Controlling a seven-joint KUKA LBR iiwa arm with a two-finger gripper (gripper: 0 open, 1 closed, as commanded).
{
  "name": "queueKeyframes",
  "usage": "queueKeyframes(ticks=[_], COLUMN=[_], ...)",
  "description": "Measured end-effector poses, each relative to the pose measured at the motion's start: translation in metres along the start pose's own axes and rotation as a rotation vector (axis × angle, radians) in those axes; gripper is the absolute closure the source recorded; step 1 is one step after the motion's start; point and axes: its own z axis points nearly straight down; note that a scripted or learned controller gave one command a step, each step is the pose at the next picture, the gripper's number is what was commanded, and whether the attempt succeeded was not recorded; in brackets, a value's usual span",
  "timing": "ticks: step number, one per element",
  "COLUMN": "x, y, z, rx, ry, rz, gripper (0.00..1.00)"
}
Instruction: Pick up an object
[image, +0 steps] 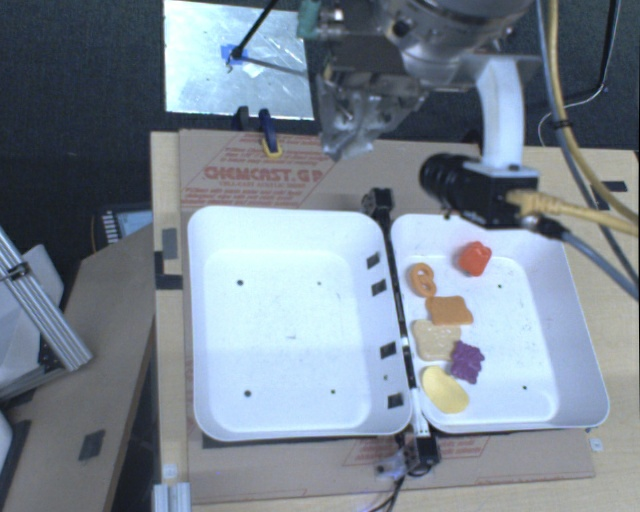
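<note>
1. The bench (120, 300) is seen from above at a slant, with a brown printed board (250, 172) laid under two bins.
2. The left bin (280, 320), white and shallow, is noted with only small dark dots on its floor.
3. The right bin (540, 340) is set touching the left bin along a shared edge, where black clips (385, 290) are seen. All task objects are held in it.
4. The arm (440, 30) is seen at the top of the frame, beyond the far rim of the left bin. The gripper (345, 135) hangs over the printed board, just behind that far rim, well apart from the objects. Whether its pincer is spread or closed cannot be told; nothing is seen in it.
5. Objects, placed relative to the right bin's left wall, largest first:
   - beige toast slice (433, 340), just beside the wall;
   - yellow oval piece (444, 390), nearest the front corner;
   - orange flat piece (449, 311), touching the toast's far edge;
   - red pepper-like piece (475, 259), farthest from the wall, toward the far rim;
   - purple grape cluster (466, 361), touching the toast's right side;
   - orange pretzel (422, 278), near the wall, behind the flat piece.
</note>
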Motion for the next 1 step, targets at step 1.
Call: queueKeyframes(ticks=[1], x=[0.0003], y=[0.0002], z=[-0.0113], rx=[-0.002], ry=[0.002], rz=[-0.005], gripper=[1.00])
